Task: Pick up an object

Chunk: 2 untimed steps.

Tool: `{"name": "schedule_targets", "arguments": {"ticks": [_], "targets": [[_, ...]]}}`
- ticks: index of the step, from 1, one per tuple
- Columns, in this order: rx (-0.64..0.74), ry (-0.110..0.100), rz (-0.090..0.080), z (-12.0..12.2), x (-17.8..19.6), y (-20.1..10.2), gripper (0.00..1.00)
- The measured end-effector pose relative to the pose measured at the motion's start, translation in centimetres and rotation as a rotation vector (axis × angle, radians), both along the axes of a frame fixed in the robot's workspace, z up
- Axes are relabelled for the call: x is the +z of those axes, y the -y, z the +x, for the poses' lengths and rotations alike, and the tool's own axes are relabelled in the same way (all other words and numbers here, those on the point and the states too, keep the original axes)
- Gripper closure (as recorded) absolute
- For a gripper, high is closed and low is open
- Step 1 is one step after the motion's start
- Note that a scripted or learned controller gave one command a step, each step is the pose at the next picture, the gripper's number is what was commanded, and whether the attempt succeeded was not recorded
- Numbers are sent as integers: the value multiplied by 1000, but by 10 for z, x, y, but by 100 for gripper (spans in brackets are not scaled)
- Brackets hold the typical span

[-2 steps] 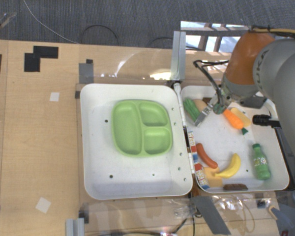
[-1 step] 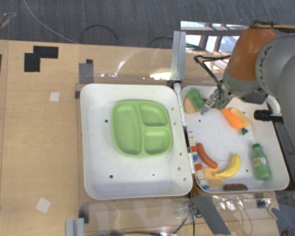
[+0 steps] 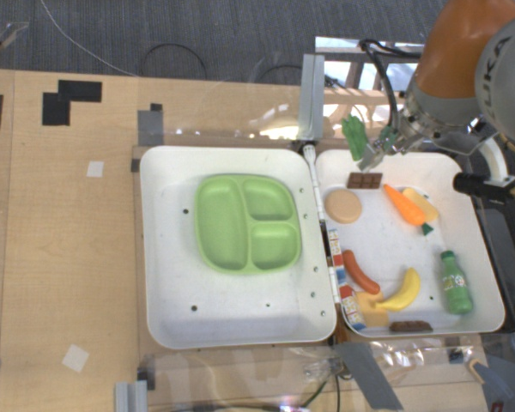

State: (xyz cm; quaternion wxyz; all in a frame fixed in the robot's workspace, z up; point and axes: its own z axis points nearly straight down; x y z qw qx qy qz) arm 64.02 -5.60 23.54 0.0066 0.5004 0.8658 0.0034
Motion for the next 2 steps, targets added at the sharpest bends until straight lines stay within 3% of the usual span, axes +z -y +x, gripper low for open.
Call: {"name": "schedule_targets", "arguments": {"ticks": [1, 2], "targets": [[44, -5, 1, 30, 20, -58, 100], [-89, -10, 7, 28, 9, -199, 100]]}}
